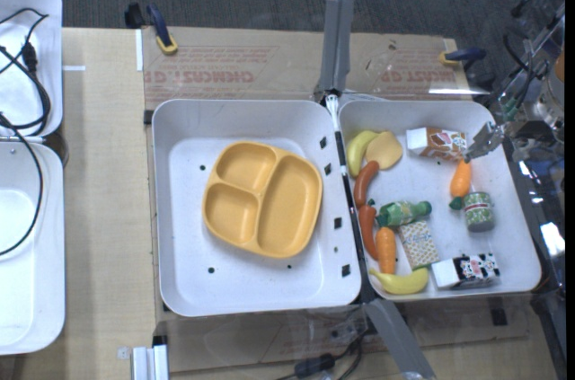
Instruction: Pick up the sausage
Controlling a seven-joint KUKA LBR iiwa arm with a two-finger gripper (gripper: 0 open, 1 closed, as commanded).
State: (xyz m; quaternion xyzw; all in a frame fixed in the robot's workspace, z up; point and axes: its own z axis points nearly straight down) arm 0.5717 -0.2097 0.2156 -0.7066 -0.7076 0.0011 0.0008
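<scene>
— Looking for the sausage (366,181): where does it sit from the gripper (486,139)?

— Across the right bin (446,107) from it, on the far side, lying lengthwise against the wall shared with the other bin (180,190). The gripper hangs over the near rim, just beside a snack packet (439,143) and above a small carrot (460,178).

— Wide or narrow?

— I cannot tell; it is small and blurred against the clutter.

— Why is the sausage awkward there?

— It is hemmed in. A banana (358,149) touches its upper end, another reddish piece (367,228) lies at its lower end, and the wall runs along one side. I judge only the side facing the gripper gives room, with a green bottle (402,212) near that gap.

— And the path over?

— Open white floor lies between the carrot and the sausage, so a straight crossing looks clear. The risk is nudging the banana or scraping the wall on the way down. The yellow plate (262,198) beyond the wall is well apart.
</scene>
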